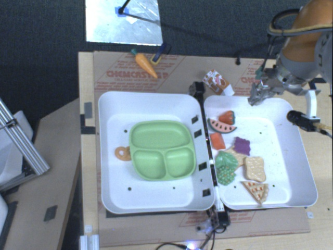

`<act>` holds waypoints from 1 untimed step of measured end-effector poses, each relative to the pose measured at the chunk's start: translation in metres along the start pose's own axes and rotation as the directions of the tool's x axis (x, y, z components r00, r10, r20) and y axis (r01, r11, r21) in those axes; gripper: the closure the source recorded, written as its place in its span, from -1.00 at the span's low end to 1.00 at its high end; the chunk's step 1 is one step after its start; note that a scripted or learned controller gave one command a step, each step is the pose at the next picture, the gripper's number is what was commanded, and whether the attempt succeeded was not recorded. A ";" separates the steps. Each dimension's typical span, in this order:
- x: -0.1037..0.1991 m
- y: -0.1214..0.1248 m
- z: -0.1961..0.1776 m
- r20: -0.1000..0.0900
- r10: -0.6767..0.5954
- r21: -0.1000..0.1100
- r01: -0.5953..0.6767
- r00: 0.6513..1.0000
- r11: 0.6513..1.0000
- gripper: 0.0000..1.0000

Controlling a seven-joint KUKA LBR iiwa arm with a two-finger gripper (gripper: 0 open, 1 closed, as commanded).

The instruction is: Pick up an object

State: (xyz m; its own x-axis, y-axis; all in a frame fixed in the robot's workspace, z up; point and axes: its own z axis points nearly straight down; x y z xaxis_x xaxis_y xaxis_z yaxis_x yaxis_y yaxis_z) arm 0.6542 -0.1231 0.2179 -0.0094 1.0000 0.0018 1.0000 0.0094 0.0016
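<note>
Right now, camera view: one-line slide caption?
Gripper over the right bin's far edge, toy food clustered below; green divided tray in left bin.

grey arm [299, 72], orange band [312, 22], black cable [283, 20]

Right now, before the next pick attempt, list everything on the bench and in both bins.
bins: 2, white, side by side
divided plate: 1, green, left bin
pretzel: 1, brown, left bin beside the plate
watermelon slice: 1, red, right bin
toy foods: several, orange, purple, green, tan, clustered in right bin
waffle wedge: 1, tan, right bin's near side
carrot: 1, orange, bench behind left bin
packet: 1, red-white, behind the bins
foil sheet: 1, silver, far left
gripper: 1, grey, above right bin's far edge
</note>
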 end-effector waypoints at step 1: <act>0.062 -0.003 0.004 -0.001 -0.001 0.000 0.001 1.000 1.000 1.00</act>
State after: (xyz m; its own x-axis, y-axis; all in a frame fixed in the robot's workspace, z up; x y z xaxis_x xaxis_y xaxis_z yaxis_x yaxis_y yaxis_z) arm 0.6510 -0.0613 0.2141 -0.0104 0.9999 0.0026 0.9999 0.0104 0.0019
